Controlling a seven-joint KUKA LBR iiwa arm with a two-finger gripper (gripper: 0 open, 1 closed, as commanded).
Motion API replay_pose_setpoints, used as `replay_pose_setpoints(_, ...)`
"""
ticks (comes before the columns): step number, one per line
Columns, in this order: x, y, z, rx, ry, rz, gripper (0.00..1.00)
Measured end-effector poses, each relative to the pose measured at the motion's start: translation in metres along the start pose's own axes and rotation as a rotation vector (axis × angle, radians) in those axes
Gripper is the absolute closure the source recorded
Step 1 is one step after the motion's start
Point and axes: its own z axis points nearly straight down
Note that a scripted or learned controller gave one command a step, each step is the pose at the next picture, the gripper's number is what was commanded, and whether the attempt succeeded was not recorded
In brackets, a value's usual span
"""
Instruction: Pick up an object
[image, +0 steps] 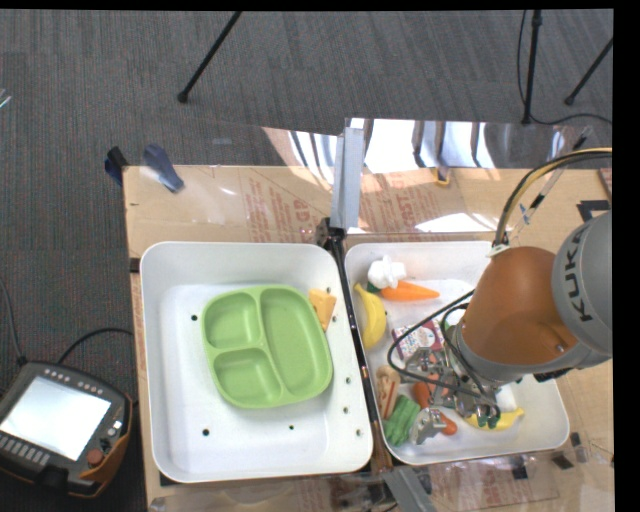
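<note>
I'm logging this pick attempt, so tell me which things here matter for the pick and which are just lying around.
Part of the job:
hand, low in the right bin
toy banana
toy carrot
green toy

Just lying about:
green divided plate in the left bin
handheld controller on the floor

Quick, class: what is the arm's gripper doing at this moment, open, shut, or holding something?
Gripper: cannot be told; it is low in the right bin among the toy food.
</note>
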Motion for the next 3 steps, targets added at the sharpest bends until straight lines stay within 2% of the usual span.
replay_pose_setpoints(1,-0.002,0.0,-0.011,0.002,-0.003,-0.003,1.0)
replay_pose_setpoints(2,-0.02,0.052,-0.104,0.0,-0.012,0.213,1.0)
replay_pose_setpoints(3,-0.018,0.052,-0.101,0.001,-0.005,0.212,0.0)
